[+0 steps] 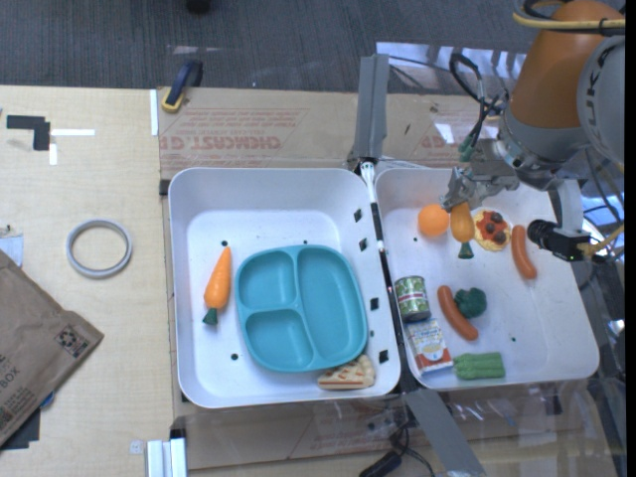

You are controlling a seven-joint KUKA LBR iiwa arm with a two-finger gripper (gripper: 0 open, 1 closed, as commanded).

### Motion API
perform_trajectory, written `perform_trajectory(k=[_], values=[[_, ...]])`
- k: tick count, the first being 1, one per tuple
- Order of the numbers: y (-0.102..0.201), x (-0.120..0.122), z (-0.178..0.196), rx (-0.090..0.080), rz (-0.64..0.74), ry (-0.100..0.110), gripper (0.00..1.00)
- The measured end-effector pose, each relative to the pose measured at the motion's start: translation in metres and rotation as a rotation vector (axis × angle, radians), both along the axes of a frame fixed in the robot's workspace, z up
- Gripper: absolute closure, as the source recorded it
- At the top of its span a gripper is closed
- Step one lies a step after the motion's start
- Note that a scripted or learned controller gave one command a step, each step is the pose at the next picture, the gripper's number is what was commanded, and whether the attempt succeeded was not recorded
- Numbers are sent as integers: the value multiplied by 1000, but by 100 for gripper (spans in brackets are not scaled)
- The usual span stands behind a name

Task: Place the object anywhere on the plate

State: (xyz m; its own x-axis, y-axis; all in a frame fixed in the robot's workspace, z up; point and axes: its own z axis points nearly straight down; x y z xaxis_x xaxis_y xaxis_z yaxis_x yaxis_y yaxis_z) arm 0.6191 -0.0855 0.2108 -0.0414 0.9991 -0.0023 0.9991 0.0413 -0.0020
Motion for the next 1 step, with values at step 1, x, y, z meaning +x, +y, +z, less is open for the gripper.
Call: perform_trajectory(k=[1], values=[[55,-21,51,1,-38,0,100]])
